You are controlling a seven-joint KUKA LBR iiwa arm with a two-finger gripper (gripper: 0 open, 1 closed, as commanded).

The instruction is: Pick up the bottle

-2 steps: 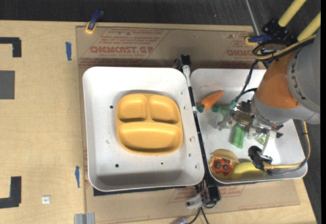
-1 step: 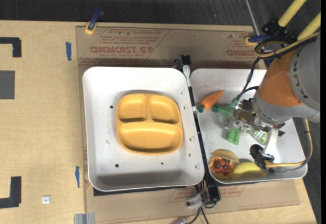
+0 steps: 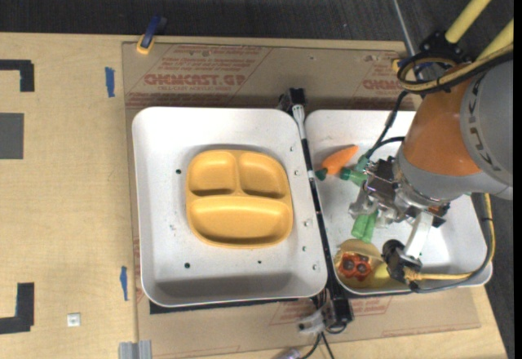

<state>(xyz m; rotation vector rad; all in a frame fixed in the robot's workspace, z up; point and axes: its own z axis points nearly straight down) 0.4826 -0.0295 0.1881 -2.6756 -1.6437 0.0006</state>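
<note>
Nearest the camera, at the front of the right bin [image 3: 461, 228], there's a small yellow and red toy [image 3: 356, 264]. Just behind it is what I take to be the bottle [image 3: 363, 227]: a green thing lying flat on the bin floor. One green end pokes out on the near side of the gripper [image 3: 373, 201], and another bit of green shows on the far side, so I'd say its long axis runs roughly front to back, leaning a little left at the far end. The gripper sits right over its middle, low in the bin, which means the bottle is basically straight underneath it, not off to a side. I honestly can't tell whether the gripper is apart or closed, or gripping anything, because the wrist hardware blocks that spot. A bit further back is an orange carrot [image 3: 338, 158], close to the bottle's far end, so it could get bumped. The left bin [image 3: 155, 186] holds a yellow divided plate [image 3: 239, 196]. Both bins sit on a printed cardboard sheet [image 3: 245, 64] on a tan bench, with dark carpet beyond.
</note>
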